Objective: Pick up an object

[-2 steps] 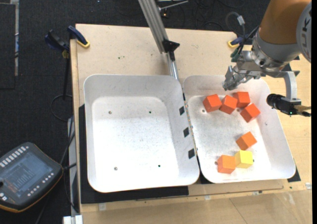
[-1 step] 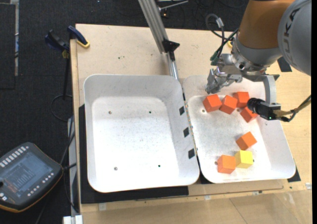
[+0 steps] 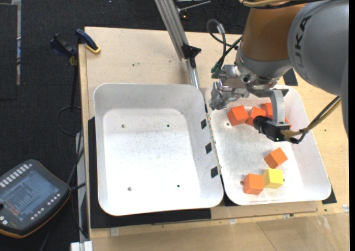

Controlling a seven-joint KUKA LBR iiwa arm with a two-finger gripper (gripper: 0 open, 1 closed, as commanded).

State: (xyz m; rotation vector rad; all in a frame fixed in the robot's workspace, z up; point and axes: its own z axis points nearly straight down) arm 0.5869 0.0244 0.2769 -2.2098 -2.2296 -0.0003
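Note:
Several blocks lie in the right bin (image 3: 310, 186). An orange cube (image 3: 237, 115) sits near its upper left, with another orange block (image 3: 258, 113) just to its right, partly behind a black cable fitting. Lower down are an orange cube (image 3: 275, 157), a yellow cube (image 3: 274, 177) and an orange cube (image 3: 253, 184) touching the yellow one. My gripper (image 3: 221, 99) hangs over the upper left corner of the right bin, just left of and above the first orange cube. Nothing shows in its grasp.
The left bin (image 3: 105, 133) adjoins the right one along a shared rim. A slanted metal pole (image 3: 172, 22) comes down to the bins' top junction, close to the gripper. A blue and yellow clamp (image 3: 77, 44) sits at the bench's far left corner, a teach pendant (image 3: 28, 194) off the bench.

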